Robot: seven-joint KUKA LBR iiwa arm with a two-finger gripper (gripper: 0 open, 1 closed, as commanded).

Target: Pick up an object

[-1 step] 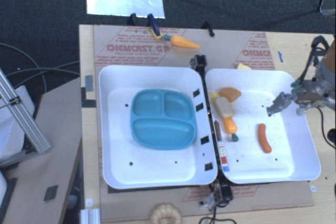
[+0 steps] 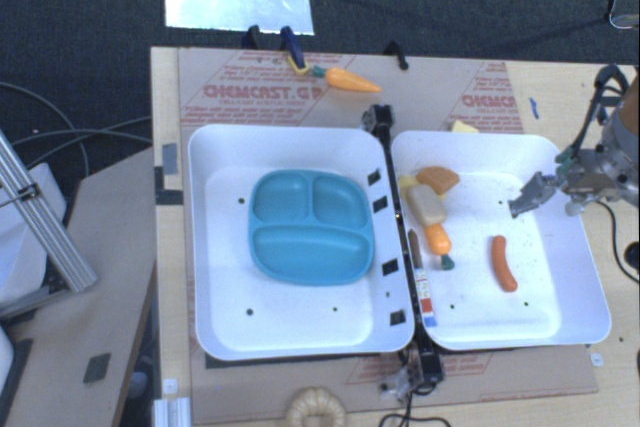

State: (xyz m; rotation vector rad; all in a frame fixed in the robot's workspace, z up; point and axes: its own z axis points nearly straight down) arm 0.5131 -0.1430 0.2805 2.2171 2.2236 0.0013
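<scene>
White plastic right-hand bin (image 2: pixel 560 320): one orange sausage-shaped toy (image 2: pixel 503 263), lower centre, lying loose, apart from the food pieces clustered along the divider. My grey claw (image 2: pixel 527 197) hovers just above and right of it, carrying nothing; spread or pinched, I cannot tell.

Arm (image 2: pixel 622 130) cut by right edge

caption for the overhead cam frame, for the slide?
Gripper over right bin above orange sausage; blue divided plate in left bin.
</scene>
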